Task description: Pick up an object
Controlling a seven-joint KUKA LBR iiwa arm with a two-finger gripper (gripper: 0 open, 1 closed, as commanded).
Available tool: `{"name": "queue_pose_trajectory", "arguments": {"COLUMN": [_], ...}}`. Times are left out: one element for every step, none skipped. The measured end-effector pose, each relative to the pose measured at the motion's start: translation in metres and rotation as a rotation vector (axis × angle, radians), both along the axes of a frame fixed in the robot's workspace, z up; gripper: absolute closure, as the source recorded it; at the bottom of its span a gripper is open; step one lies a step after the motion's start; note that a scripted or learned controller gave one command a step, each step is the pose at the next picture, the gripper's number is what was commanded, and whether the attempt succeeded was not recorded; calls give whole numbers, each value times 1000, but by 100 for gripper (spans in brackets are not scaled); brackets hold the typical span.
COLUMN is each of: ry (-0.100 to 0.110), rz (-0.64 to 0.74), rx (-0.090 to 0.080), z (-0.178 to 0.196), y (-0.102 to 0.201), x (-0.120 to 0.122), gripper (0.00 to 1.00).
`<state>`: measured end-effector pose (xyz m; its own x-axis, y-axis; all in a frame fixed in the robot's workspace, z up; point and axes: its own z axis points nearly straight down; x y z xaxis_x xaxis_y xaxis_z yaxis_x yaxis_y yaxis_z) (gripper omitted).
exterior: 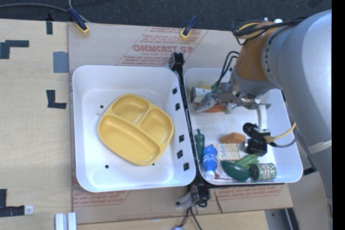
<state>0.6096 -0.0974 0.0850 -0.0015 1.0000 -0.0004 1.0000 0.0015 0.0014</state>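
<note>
My arm [302,62] fills the right side, a smooth grey cylinder cut off by the frame, with the orange band [250,59] rounding down toward the wrist. My gripper [207,102] reaches into the upper left part of the right bin [294,167]; its metal fingers blur into the clutter there, and I cannot tell whether they are spread or pressed together, or whether anything sits between them. Just beneath it lies something orange [215,109], too hidden to name. A black fitting [254,140] with cables hangs off my wrist over the bin's middle. Along the near edge of that bin the objects crowd together: a dark green bottle [200,144] by the left wall, a blue-capped bottle [209,159] just below it, a speckled flat packet [229,152], a brown wedge [233,138], a glossy green pepper-like shape [237,168] and a green can [265,171] lying on its side. The left bin [86,116] holds a yellow plastic plate [136,129] with three compartments, tilted diagonally. Both bins rest on brown cardboard [108,46] held by two yellow clamps [80,21].
</note>
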Motion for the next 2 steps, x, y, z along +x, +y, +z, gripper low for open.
{"name": "queue_pose_trajectory", "arguments": {"ry": [1, 1], "rz": [1, 0], "rx": [-1, -2], "z": [10, 10], "y": [0, 0], "x": [0, 0], "gripper": [100, 0]}}
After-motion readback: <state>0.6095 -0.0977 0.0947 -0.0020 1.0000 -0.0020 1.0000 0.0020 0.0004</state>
